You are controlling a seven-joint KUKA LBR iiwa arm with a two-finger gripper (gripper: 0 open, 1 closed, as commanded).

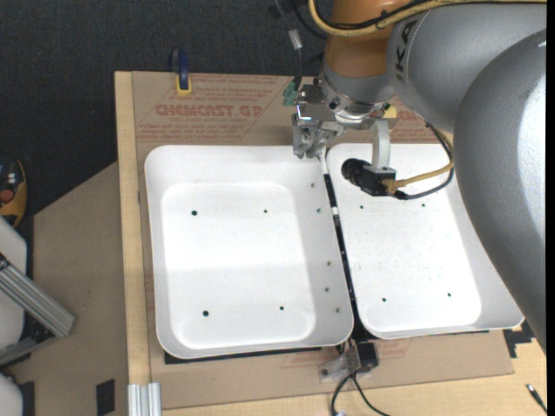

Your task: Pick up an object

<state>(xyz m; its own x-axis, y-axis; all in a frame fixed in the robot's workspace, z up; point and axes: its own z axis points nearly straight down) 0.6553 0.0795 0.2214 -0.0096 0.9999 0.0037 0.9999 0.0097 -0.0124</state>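
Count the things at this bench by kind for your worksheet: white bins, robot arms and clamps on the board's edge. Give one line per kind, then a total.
White bins: 2
Robot arm: 1
Blue and yellow clamp: 1
Total: 4

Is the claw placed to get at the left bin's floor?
Likely yes: the claw hangs over the left bin's back right corner, and no obstacle stands between it and the floor.
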